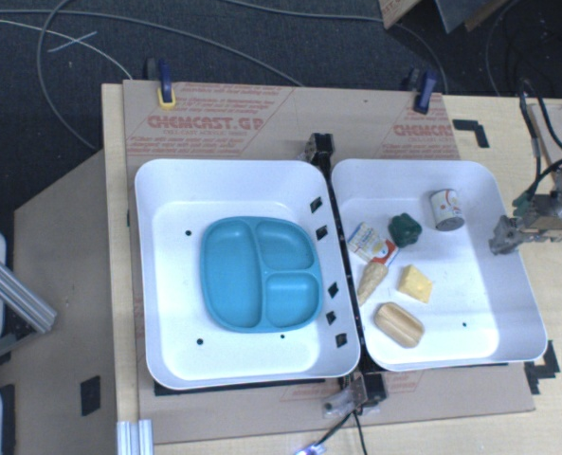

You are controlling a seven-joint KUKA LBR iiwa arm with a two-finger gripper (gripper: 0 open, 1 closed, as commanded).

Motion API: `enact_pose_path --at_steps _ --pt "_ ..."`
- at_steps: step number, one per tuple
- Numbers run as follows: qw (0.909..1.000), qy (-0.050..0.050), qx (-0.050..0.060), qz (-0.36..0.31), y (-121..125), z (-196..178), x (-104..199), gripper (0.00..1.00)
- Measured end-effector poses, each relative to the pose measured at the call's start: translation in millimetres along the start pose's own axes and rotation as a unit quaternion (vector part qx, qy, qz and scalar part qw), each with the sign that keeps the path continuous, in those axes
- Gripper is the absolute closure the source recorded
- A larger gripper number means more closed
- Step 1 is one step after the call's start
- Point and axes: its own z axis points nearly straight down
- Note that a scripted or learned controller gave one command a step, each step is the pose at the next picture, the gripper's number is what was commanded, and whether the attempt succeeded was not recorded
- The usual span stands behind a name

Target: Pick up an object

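Observation:
The right bin [475,344] holds several small objects. A small grey-white can [444,209] lies near its back, with a dark green piece [405,228] to its left. A white and red packet [369,242] lies by the divider, above a pale cone-shaped item [372,278]. A yellow wedge [414,283] and a tan bread roll [399,323] sit toward the front. My gripper [510,235] is at the right rim of this bin, to the right of the can and apart from every object.
The left bin [167,349] holds a blue divided plate [260,273]. Black clips run along the divider [333,254] between the bins. Cables hang at the bench's right edge [546,150]. Blue clamps [167,88] hold the board at the back.

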Motion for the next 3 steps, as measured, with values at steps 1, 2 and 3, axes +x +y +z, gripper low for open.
enact_pose_path --at_steps 1,2,3 --pt "1.0 0.001 0.002 0.0 1.2 -17.2 -0.2 1.0" --pt "1.0 0.002 0.002 -0.003 22.0 -25.8 46.6 1.0" --pt "1.0 0.003 0.004 -0.002 31.5 -16.5 96.6 1.0"
